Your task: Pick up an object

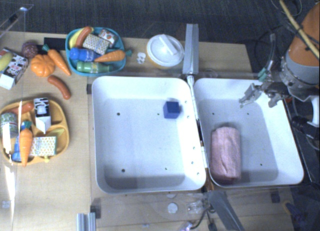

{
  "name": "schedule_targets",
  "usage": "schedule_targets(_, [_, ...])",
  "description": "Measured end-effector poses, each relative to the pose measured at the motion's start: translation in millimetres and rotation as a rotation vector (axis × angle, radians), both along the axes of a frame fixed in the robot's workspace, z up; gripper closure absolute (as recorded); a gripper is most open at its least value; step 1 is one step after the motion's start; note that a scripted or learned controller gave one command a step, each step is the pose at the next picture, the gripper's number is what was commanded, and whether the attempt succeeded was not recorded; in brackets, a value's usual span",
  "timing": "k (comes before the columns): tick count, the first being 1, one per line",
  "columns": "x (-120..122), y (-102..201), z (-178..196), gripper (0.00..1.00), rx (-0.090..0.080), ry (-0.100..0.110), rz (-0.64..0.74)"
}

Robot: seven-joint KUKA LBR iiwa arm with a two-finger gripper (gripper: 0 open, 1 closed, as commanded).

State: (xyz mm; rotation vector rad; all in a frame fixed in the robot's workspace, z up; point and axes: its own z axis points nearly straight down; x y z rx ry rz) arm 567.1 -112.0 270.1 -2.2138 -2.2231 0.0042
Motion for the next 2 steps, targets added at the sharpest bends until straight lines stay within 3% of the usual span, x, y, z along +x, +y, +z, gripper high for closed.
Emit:
schedule_targets(1, [-42.9, 25.9, -105.6, 0.00, 0.001, 0.002, 0.117])
schedule_targets(2, [-23.6, 7.4, -180.4, 0.00, -0.001, -0.016, 0.240])
